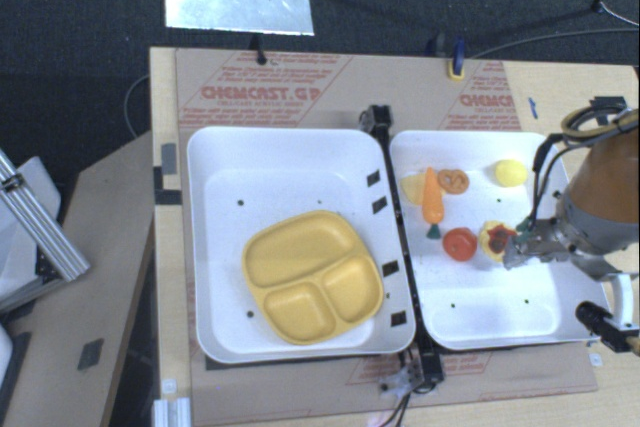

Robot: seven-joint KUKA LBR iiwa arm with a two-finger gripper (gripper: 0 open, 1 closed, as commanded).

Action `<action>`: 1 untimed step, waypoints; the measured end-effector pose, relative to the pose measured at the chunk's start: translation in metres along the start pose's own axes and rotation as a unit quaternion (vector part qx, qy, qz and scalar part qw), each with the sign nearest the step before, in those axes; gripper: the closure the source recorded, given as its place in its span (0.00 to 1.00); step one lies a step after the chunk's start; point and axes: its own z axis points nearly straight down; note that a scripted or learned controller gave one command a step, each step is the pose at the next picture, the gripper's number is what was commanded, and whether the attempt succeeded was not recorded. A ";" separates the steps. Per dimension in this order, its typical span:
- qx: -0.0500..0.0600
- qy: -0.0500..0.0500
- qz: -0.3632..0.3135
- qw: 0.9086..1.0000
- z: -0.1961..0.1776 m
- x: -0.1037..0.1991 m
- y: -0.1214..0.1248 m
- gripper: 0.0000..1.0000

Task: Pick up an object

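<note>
The right bin [500, 320] holds several toy foods. An orange carrot [432, 196] lies near its left wall beside a brown round piece [454, 181]. A yellow lemon [511, 173] sits toward the back, and a red tomato [459, 244] rests mid-bin. Just right of the tomato is a small yellow and red piece [492, 237]. My gripper [514, 248] is down in the bin, right against this piece and partly covering its right side. The grey arm with its orange band [605, 185] comes in from the right.
A yellow divided plate [312, 275] lies in the left bin [290, 165]. A black divider with clips [392, 215] runs between the bins. The front half of the right bin is bare white floor.
</note>
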 end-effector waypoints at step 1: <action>-0.002 -0.001 -0.001 1.000 -0.052 -0.009 0.008 1.00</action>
